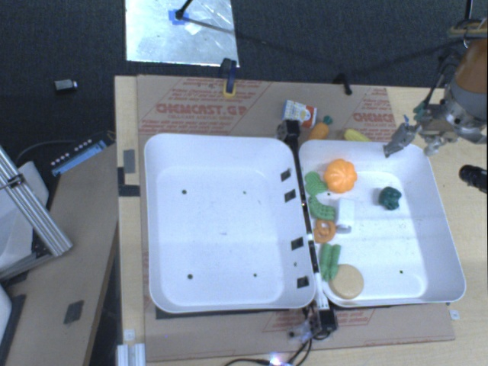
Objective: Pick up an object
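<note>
Overhead, cardboard-topped bench (198, 101), dark carpet (61, 29) behind, tool (415, 137) spread open, holding nothing

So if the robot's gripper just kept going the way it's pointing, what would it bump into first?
Probably the right bin's far rim or bare white floor, since the gripper points down over that corner. Depth is hard to judge. The dark green toy lies further in.

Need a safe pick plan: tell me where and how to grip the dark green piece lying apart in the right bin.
Grip the dark green piece across its rounded middle, coming straight down from above. It lies apart on the bare floor of the right bin, clear of the orange pumpkin and walls, so the end effector likely has room on every side.
</note>
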